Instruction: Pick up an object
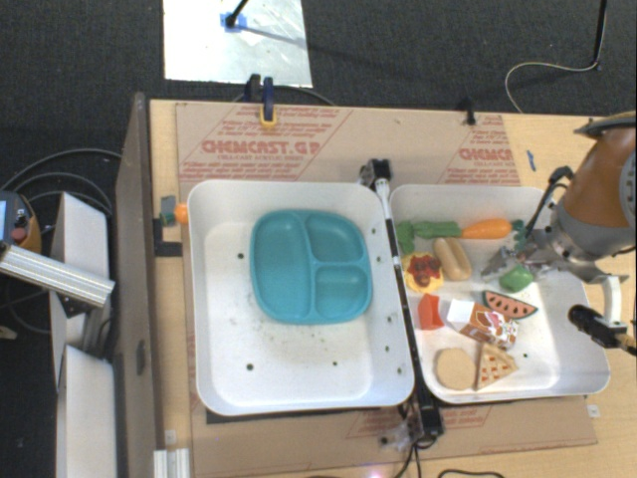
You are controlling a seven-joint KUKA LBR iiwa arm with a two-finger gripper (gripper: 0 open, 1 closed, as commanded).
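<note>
The right bin [582, 361] holds several toy foods. Among them are an orange carrot [486, 230], a green pod [434, 230], a hot dog bun [453, 259], a watermelon slice [511, 305], a pizza slice [494, 365] and a round cookie [454, 368]. My gripper [510, 263] reaches in from the right and hangs low at the bin's upper right. It is directly over a small green piece [518, 279], which it partly hides. Whether it touches that piece cannot be told.
The left bin [224, 366] holds a teal divided plate [309, 267]. A red block [429, 312] and a small round red-topped piece [423, 270] lie near the wall between the bins. The arm's grey body [597, 207] covers the right bin's far right corner.
</note>
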